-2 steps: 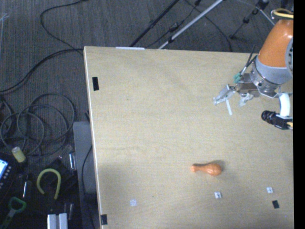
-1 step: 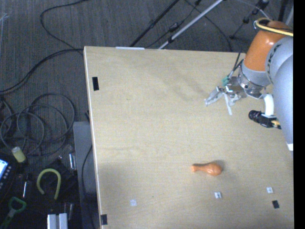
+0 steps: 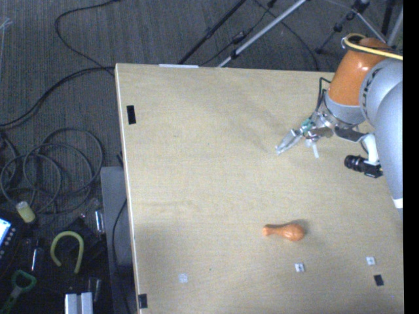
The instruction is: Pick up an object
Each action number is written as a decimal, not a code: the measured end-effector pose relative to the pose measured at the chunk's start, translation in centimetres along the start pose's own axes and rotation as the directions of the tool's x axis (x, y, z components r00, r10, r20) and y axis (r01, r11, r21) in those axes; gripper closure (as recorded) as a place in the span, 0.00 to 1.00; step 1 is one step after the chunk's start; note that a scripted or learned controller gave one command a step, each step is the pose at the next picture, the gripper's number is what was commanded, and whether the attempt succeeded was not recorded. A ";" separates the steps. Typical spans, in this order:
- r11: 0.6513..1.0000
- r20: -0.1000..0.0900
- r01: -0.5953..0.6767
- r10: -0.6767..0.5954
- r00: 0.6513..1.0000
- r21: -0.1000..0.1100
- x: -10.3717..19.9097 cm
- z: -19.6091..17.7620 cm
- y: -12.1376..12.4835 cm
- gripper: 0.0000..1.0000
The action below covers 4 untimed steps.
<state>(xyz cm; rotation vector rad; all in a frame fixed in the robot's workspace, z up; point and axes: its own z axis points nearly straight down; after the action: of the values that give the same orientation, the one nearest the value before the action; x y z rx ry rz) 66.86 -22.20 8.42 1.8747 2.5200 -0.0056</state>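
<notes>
An orange drumstick-shaped toy (image 3: pixel 285 231) lies on its side on the tan bench top (image 3: pixel 196 175), toward the front right. My gripper (image 3: pixel 297 149) hangs over the bench's right-middle part, well behind the toy and slightly to its right. Its two thin fingers are spread, one pointing left (image 3: pixel 283 146) and one pointing down (image 3: pixel 315 150). Nothing sits between them. The grey arm with its orange band (image 3: pixel 357 77) comes in from the right edge.
Small black markers (image 3: pixel 131 114) and white tags (image 3: pixel 299 267) are stuck on the bench top. Off the left edge, cables (image 3: pixel 52 169) and tools lie on the floor. Tripod legs (image 3: pixel 275 18) stand beyond the far edge.
</notes>
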 end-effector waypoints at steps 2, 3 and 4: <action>0.933 0.000 0.361 -0.361 0.933 -0.004 3.1 -5.6 -2.0 0.00; 0.957 -0.001 0.290 -0.290 0.957 -0.005 0.1 0.0 -0.1 0.00; 0.956 0.003 0.292 -0.292 0.956 -0.006 0.1 -1.0 0.1 1.00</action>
<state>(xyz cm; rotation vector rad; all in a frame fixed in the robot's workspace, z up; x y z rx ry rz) 66.92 -22.06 9.43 1.4801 2.7648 0.0006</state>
